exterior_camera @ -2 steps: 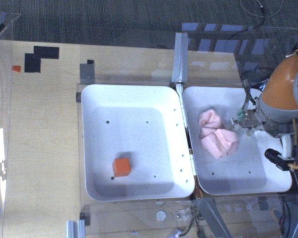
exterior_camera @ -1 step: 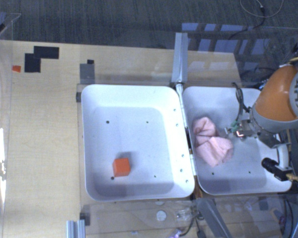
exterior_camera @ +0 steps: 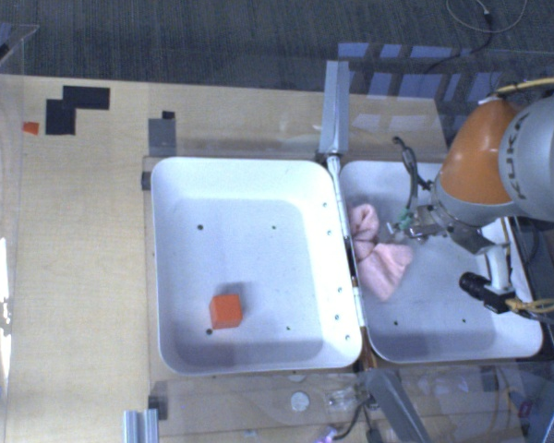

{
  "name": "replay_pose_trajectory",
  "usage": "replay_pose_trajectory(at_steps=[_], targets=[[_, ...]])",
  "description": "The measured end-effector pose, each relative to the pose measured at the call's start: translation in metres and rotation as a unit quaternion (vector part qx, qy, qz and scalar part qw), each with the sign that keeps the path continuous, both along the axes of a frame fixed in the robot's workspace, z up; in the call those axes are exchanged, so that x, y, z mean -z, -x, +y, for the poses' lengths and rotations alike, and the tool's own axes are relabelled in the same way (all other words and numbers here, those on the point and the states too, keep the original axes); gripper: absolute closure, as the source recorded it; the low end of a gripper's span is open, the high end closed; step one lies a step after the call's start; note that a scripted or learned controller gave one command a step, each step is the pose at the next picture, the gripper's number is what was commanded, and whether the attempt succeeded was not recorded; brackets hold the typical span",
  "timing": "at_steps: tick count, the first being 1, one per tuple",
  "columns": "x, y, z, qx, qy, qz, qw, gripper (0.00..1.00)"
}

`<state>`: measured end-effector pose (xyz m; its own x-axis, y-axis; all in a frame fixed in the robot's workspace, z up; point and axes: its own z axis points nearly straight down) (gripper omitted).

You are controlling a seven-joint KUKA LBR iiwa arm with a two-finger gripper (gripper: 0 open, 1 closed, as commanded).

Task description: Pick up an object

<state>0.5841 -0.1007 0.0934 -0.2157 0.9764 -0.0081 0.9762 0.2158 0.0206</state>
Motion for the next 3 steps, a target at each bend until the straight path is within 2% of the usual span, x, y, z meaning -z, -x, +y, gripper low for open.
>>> replay_pose_trajectory(at_steps=[1, 2, 3], targets=[[0.0, 0.016, -0.001, -0.088, 0.0021, -0.002, 0.9961, 0.0], [0.0, 0.016, -0.001, -0.088, 0.0021, -0.002, 0.9961, 0.0], [-0.015, 0.043, -0.013, -0.084, -0.0001, 0.007, 0.9964, 0.0]])
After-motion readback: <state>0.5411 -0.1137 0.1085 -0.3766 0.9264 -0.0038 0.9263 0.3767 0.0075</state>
